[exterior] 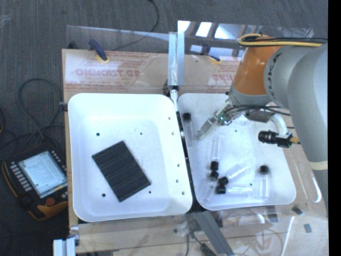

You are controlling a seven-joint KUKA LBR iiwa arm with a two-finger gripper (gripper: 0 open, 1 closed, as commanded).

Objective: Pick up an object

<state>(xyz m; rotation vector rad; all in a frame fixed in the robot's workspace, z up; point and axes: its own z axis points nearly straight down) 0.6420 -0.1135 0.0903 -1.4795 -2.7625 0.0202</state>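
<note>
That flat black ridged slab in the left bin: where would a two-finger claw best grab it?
Probably across its two long edges, coming straight down from above. The black slab lies flat and askew on the left bin floor, so the gripper would need turning to match its slant.

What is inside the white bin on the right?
The right white bin holds several small clear vials with black caps, lying scattered. The grey arm covers the bin's upper right part, so anything there is hidden.

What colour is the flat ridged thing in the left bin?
Black. The ridged pad shows best in the camera view, against the white left bin.
</note>
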